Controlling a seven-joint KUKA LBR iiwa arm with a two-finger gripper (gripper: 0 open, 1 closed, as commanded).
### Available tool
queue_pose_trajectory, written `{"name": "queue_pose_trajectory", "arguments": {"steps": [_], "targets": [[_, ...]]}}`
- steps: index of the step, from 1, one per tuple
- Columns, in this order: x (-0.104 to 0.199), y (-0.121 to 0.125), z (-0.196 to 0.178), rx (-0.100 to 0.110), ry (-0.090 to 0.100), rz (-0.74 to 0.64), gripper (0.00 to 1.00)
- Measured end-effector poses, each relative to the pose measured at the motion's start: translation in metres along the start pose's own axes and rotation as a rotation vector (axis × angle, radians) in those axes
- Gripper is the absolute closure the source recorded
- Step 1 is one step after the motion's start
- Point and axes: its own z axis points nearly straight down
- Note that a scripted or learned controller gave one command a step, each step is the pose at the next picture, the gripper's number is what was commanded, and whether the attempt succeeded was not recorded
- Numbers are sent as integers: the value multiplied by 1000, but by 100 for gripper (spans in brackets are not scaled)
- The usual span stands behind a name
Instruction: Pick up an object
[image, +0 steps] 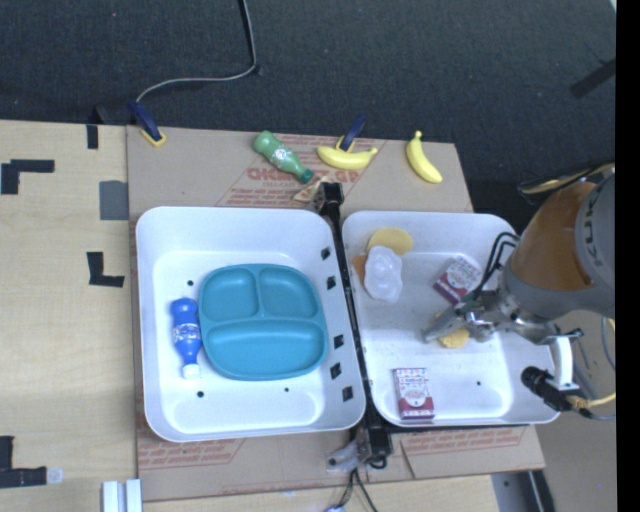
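Observation:
The right bin (500, 400) holds a yellow round piece (390, 240), a crumpled clear plastic item (383, 275), a red and white packet (458, 278), a red box (413, 392) near the front wall, and a small yellow object (456, 341). My gripper (442, 328) is low in the middle of this bin, pointing left, its tip right over the small yellow object and just below the packet. The arm's grey body and orange band cover the bin's right side.
The left bin (160, 250) holds a blue divided plate (263, 320) and a small blue bottle (184, 335) beside it. Behind the bins, on the cardboard, lie a green bottle (280, 155) and two bananas (345, 157) (424, 160).

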Motion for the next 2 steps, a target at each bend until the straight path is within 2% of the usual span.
{"name": "queue_pose_trajectory", "arguments": {"steps": [1, 2], "targets": [[-1, 1, -10, -3, -3, 1, 100], [113, 8, -98, 3, 1, -2, 100]]}}
